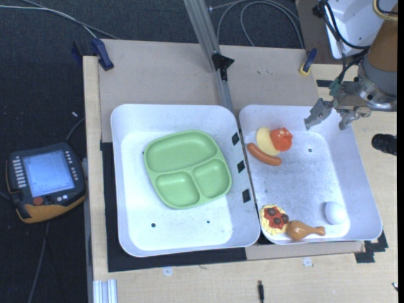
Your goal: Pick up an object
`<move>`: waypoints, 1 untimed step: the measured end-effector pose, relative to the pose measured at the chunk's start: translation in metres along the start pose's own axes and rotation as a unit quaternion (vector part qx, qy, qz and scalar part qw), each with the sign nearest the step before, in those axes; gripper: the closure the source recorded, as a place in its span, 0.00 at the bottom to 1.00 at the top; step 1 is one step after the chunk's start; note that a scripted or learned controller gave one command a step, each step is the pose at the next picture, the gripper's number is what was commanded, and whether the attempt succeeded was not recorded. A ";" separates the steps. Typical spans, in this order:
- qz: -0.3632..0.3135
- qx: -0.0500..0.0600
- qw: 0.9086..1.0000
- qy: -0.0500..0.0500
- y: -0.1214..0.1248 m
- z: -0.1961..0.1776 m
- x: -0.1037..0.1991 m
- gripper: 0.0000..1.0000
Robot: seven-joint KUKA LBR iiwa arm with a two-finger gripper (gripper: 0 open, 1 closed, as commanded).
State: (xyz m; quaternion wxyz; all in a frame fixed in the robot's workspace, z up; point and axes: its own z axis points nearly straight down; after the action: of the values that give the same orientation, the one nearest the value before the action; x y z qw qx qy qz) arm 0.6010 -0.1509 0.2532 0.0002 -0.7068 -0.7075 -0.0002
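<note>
Above the far right corner of the right bin [363,188], the gripper [332,118] hangs with its jaws apart and nothing between them; one grey finger [317,115] reaches over the bin's rim. Inside that bin, near the far left corner, a red piece [281,137] sits against a yellow piece [266,140], and an orange toy sausage [264,154] lies just in front of them. Along the near wall a small toy pizza slice [274,218] touches a brown toy drumstick [304,230], and a white egg [334,213] rests near the drumstick toward the right corner. Beside it, the left bin [126,169] holds a green divided plate [187,168] with three compartments. Off the desk [158,74] to the left lies a handheld control pendant [44,180] with a lit screen; its text is too small to read. No brand or label can be read anywhere.
</note>
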 end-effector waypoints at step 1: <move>0.001 0.003 1.000 0.001 -0.008 0.047 -0.005 0.00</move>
State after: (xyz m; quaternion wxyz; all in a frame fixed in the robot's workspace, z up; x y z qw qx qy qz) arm 0.5929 -0.1555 0.2058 0.0027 -0.7073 -0.7069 0.0016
